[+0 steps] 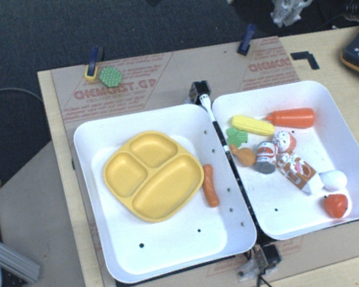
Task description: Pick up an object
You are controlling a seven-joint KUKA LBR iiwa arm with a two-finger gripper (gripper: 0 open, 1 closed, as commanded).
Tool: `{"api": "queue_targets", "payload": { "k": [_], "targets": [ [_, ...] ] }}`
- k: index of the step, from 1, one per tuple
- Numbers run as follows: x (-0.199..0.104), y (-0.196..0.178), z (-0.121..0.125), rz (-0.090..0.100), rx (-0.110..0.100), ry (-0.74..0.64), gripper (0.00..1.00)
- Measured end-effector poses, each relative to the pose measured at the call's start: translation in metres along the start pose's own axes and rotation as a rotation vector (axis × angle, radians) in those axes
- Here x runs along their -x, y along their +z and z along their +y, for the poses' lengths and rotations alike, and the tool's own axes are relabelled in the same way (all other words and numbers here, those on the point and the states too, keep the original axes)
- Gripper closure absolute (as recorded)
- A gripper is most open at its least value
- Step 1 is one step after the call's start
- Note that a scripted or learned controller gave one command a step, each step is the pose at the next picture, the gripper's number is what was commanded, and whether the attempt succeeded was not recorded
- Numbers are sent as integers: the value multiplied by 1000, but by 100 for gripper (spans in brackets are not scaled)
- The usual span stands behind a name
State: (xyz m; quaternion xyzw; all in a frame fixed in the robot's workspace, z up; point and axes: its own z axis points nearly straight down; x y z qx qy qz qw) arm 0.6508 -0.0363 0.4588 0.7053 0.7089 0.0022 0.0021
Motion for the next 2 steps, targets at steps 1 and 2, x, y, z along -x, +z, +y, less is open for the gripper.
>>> {"api": "queue_targets", "payload": {
  "k": [1, 2],
  "targets": [
    [29, -1, -16, -1, -7, 8, 100],
    [116, -20, -50, -6, -2, 15, 100]
  ]
}}
